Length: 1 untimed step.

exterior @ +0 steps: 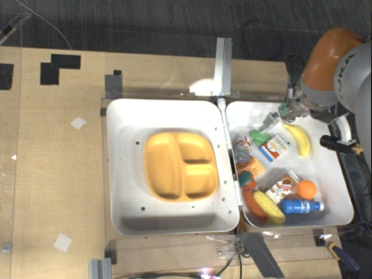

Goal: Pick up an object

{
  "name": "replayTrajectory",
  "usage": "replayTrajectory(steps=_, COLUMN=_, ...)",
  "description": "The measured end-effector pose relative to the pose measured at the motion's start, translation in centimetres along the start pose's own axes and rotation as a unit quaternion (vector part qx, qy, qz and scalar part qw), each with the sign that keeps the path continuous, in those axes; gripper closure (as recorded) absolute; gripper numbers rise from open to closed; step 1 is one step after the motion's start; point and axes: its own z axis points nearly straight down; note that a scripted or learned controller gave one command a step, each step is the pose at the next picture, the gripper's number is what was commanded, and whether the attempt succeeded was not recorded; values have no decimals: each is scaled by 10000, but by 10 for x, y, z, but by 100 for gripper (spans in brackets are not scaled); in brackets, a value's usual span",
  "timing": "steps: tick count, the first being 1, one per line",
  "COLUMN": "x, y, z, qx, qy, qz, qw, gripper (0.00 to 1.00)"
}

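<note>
My gripper hangs over the far part of the right bin, reaching in from the right below the orange wrist band. Just in front of it lie a green-capped bottle, a small red and white carton and a yellow banana. I see nothing held in the gripper. Nearer the front lie an orange ball, a blue bottle, a corn cob and a second carton.
The left bin holds a yellow divided tray. A small can and orange-red toy food crowd the right bin's left wall. A metal post stands behind the divider between the bins.
</note>
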Motion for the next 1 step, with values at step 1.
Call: replayTrajectory(steps=1, x=6, y=4, z=-100, qx=-69, qy=-38, qz=47, qw=10000, gripper=0)
